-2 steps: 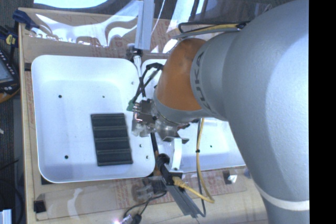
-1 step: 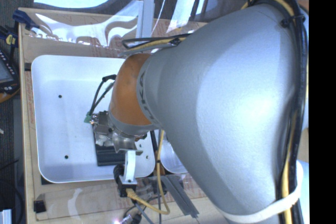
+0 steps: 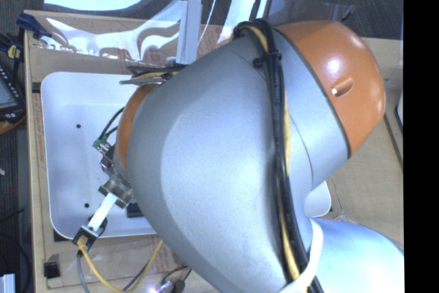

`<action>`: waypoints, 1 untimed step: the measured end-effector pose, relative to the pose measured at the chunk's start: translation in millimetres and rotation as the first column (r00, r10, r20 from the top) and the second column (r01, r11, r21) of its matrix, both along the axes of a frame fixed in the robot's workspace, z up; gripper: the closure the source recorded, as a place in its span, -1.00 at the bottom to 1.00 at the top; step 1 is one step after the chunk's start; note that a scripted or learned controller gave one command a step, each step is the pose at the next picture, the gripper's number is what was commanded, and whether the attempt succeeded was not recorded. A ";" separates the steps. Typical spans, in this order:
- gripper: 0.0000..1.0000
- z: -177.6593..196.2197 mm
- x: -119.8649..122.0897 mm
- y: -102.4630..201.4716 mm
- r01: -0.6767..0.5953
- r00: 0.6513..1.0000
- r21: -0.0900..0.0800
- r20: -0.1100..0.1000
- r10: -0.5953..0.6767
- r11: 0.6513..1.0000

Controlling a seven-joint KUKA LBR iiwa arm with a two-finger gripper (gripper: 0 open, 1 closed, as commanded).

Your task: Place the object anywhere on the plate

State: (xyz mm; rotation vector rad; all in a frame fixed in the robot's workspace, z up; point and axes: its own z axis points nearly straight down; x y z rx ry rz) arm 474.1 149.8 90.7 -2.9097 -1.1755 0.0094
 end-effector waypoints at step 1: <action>1.00 0.2 1.1 11.7 0.531 0.847 -0.003 0.003 -0.531 0.847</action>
